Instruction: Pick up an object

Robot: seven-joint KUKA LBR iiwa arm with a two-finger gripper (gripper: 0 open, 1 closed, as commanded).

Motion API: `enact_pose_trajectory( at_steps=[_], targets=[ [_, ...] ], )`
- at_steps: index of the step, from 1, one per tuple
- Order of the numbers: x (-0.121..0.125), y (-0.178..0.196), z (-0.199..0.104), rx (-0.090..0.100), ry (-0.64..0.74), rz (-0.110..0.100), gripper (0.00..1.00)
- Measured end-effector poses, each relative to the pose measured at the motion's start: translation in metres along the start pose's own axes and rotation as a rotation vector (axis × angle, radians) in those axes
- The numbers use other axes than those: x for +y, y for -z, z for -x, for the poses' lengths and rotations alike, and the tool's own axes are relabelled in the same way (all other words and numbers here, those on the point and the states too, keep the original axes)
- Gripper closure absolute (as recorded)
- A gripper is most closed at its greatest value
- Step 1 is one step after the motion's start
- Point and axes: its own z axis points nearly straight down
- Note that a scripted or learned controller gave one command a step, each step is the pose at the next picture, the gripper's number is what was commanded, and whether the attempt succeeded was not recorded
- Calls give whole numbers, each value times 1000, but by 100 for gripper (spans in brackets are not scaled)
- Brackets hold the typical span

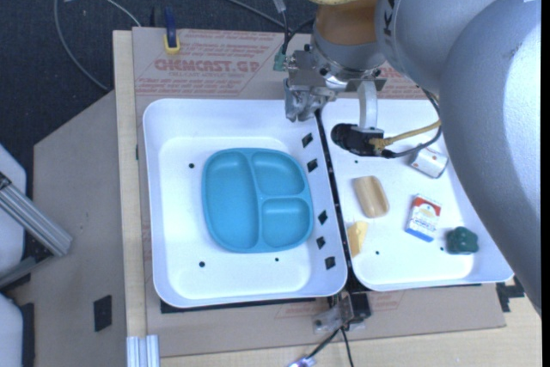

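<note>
Centrally, glossy blue compartmented plate (256, 199)

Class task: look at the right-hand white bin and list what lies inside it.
In the right bin: a tan block, a yellowish piece, a small red-and-blue packet, a green object and a white item. The arm covers its far corner.

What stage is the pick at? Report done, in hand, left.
Done: nothing looks picked; the bread-like piece, small carton and green object all lie in the right bin.
In hand: the end effector hangs at the bins' far edge, grip unreadable.
Left: descend, grasp, lift.
</note>
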Motion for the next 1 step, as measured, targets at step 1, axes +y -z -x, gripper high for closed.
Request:
enact_pose_trajectory(
  at_steps=[1],
  targets=[
    [0,1,4,-2,-4,0,0]
  ],
)
